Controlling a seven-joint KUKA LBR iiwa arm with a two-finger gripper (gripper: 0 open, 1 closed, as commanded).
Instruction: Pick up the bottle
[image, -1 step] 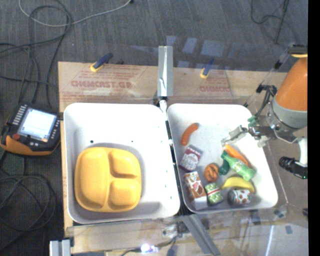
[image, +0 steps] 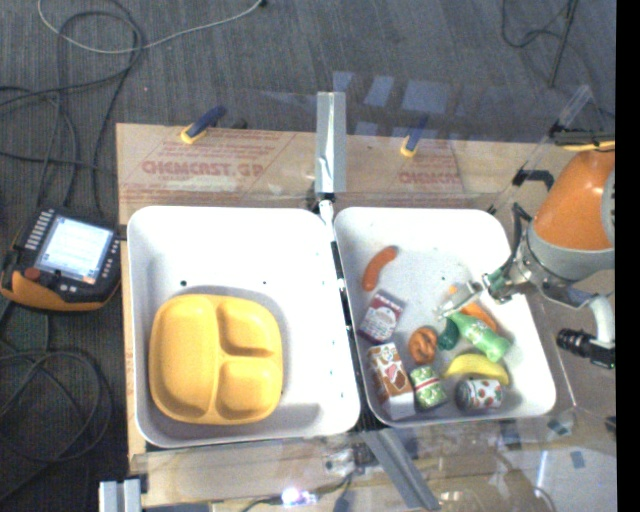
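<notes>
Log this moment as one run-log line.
arm: over right bin | gripper: just above green bottle | bottle: lying in bin, not lifted

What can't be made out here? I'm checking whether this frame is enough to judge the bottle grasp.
- Gripper: small and blurred in the camera view; open or shut is unreadable.
- Green bottle: whether the gripper touches it is unclear; they overlap at its upper end.
- Arm: cut off by the right edge.
- Packet label: too small to read.
</notes>
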